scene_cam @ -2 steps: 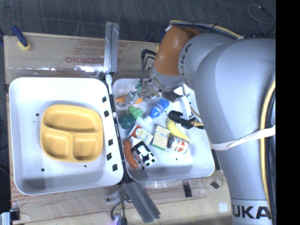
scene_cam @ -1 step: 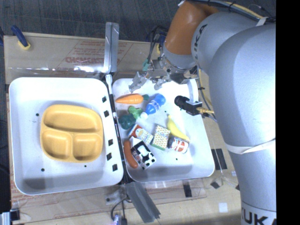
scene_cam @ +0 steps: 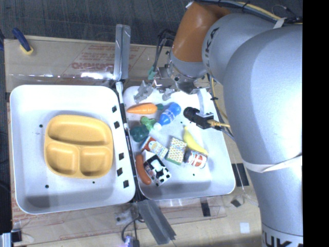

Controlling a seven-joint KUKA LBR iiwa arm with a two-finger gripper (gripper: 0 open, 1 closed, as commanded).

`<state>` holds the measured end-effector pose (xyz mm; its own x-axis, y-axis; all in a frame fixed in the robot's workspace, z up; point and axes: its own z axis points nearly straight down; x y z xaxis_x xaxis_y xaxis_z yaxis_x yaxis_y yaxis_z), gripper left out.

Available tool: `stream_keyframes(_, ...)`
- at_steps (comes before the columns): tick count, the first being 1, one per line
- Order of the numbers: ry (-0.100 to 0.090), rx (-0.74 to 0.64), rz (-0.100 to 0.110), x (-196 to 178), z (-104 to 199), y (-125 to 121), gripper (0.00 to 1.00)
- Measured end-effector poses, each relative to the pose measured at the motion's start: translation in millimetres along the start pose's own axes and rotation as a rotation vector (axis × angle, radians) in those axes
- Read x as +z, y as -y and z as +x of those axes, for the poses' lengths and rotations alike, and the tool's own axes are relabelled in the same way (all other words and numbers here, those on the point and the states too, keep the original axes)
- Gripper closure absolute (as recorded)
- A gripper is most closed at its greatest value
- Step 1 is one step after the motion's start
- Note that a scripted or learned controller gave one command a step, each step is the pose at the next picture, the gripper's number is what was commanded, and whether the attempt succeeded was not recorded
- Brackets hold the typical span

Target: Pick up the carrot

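You'll find the carrot in the right bin, in its far left part, close to the wall that meets the left bin. It lies on its side, running across the view. The pincer sits just beyond the carrot, toward the bin's far rim. Its two metal fingers stand apart with nothing between them, and the carrot lies outside the gap. From this slant you cannot tell how high the fingertips are above the bin floor.

Just beside the carrot, on the arm's side, lies a blue toy. Nearer to you are two green pieces, one touching the other. Past those, in the middle of the bin, you have a red and white packet, a patterned box, a banana and a red can, all packed close. A sausage lies along the left wall, touching a black and white cow toy.

The left bin holds a yellow tray with three compartments, well apart from the carrot. A blue clamp rests on the surface at the far left corner.
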<state>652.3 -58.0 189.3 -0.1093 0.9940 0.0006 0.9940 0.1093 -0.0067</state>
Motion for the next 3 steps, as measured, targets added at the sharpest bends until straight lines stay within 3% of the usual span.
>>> stream_keyframes(1, 0.003, 0.066, -0.009, 82, -98, 5, 0.00)
stream_keyframes(2, 0.010, 0.006, -0.005, 90, -50, 0, 0.00)
stream_keyframes(3, -0.006, 0.642, 0.006, 97, -47, 1, 0.00)
